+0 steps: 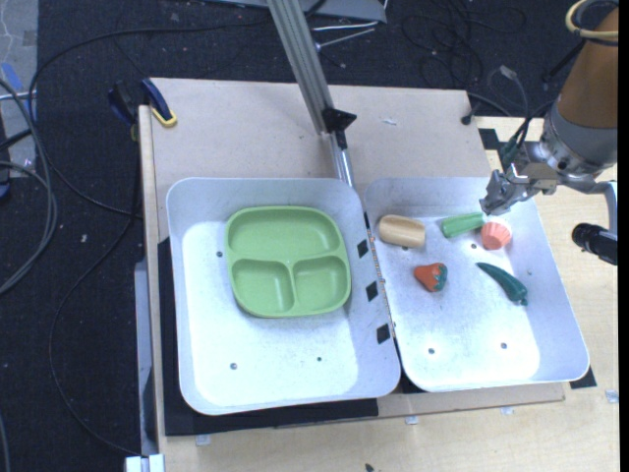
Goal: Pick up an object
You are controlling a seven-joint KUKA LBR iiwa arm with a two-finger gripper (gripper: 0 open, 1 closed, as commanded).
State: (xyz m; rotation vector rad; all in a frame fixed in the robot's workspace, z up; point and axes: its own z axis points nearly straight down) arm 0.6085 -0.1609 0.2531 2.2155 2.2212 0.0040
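The right bin [511, 362] holds several toy foods: a tan bread roll [401, 231], a light green cylinder [461, 226], a pink-red piece [496, 234], a red and green pepper-like piece [430, 276] and a dark green pod [504, 281]. My gripper [496, 200] hangs over the bin's far right part, just above the green cylinder's right end and the pink piece. It is small and partly turned away. Nothing shows between its fingers.
The left bin [197, 362] holds a green three-compartment plate [289, 261]. A slanted metal pole [307, 57] rises behind the bins. Cables lie on the dark floor to the left and back. The wooden bench edge runs around both bins.
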